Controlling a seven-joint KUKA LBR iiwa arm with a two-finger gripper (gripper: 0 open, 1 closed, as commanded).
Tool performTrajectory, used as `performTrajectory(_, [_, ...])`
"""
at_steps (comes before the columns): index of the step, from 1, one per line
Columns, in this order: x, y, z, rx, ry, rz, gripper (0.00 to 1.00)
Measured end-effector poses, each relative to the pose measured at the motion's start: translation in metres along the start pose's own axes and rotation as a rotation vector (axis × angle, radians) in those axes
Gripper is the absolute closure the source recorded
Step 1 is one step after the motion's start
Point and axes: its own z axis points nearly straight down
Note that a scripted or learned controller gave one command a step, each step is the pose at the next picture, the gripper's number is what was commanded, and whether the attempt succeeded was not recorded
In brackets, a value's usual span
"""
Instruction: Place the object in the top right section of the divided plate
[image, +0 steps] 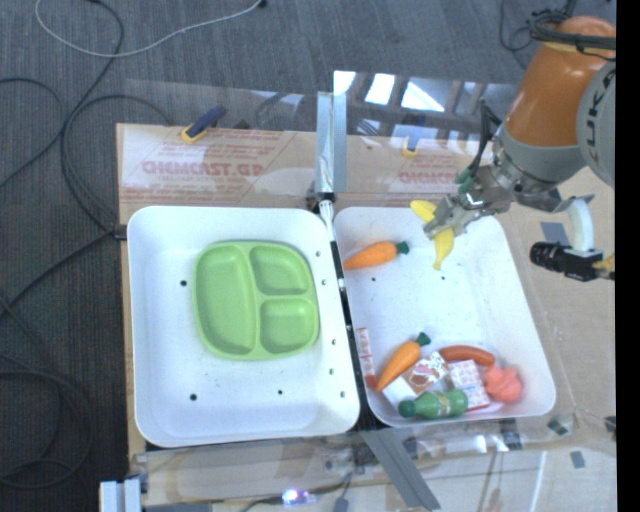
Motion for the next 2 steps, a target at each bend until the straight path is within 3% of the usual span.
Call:
performTrajectory(1, [0.088, -0.03, 0.074, 0.001, 0.006, -0.121, 1.0])
performTrajectory(2, [0.163, -0.029, 0.073, 0.0, 0.005, -0.181, 1.0])
